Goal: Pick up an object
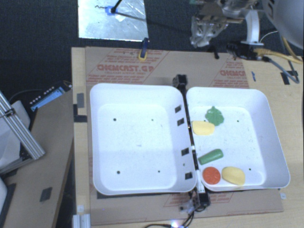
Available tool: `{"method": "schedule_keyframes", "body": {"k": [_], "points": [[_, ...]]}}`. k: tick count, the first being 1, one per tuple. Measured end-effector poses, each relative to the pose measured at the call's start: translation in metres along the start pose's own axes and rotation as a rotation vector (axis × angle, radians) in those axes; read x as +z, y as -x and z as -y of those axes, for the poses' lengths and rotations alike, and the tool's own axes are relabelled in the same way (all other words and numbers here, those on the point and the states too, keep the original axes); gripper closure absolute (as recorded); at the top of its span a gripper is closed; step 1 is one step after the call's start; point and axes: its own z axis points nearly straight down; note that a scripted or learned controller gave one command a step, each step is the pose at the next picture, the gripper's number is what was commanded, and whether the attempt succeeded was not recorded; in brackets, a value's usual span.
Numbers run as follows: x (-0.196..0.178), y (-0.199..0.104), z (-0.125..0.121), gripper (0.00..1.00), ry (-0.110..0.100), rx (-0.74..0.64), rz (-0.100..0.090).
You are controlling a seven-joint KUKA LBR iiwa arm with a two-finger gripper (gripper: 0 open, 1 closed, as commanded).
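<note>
The right bin (266,122) holds several small items. A green leafy piece (214,115) lies near its back left, with a pale yellow piece (203,128) just in front of it. Further forward are a green oblong piece (211,156), a red round piece (212,175) and a yellow lemon-like piece (233,175). My gripper (205,32) hangs high above the bench, beyond the bins' far edge, well away from every item. Nothing shows between its fingers.
The left bin (135,137) lies beside the right one, with black clips (183,122) along their shared wall. A shiny metal sheet (113,12) lies at the back left. Cables (266,56) trail at the back right. A metal frame (16,132) stands at the left edge.
</note>
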Motion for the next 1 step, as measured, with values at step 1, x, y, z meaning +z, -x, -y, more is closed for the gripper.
{"method": "schedule_keyframes", "body": {"k": [1], "points": [[0.0298,0.0898,-0.0024,1.0,-0.003,0.002,0.002]]}}
